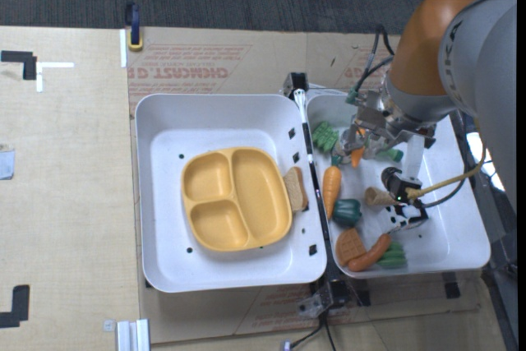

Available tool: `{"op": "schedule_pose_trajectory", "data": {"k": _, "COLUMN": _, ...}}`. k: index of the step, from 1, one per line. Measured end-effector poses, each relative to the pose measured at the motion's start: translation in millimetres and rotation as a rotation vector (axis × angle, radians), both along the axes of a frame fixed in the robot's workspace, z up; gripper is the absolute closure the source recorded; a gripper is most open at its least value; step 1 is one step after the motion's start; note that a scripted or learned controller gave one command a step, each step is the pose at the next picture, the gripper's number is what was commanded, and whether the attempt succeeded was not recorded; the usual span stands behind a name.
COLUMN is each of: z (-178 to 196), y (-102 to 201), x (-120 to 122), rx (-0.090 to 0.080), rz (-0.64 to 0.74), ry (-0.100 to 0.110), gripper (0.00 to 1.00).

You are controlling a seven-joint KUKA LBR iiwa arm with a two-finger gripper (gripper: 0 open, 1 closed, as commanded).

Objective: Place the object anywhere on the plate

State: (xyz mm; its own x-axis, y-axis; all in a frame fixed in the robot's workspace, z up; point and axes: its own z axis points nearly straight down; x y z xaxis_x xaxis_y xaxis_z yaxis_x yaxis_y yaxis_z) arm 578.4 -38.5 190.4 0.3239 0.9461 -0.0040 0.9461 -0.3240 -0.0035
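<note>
A yellow three-compartment plate [237, 198] lies in the left white bin [156, 201], with nothing on it. A brown bread slice [296, 190] leans against the plate's right rim. My gripper [362, 140] is low over the back of the right bin [460, 247], above a green leafy toy [324, 136] and beside a small orange piece [357, 155]. The arm hides what lies directly under the gripper. An orange carrot [330, 186] lies just below and left of the gripper, along the bin's left wall.
The right bin also holds a dark green pepper [346, 212], a tan cone-shaped piece [378, 196], a round orange biscuit [349, 243], an orange sausage [372, 253] and a green item [394, 257]. The wall between the two bins lies between plate and gripper.
</note>
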Motion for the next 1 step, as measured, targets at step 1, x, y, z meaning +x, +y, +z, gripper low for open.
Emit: {"op": "schedule_pose_trajectory", "data": {"k": 1, "z": 0.1, "y": -0.1, "x": 0.0, "rx": 0.0, "rz": -0.001, "ry": 0.0, "gripper": 0.0}}
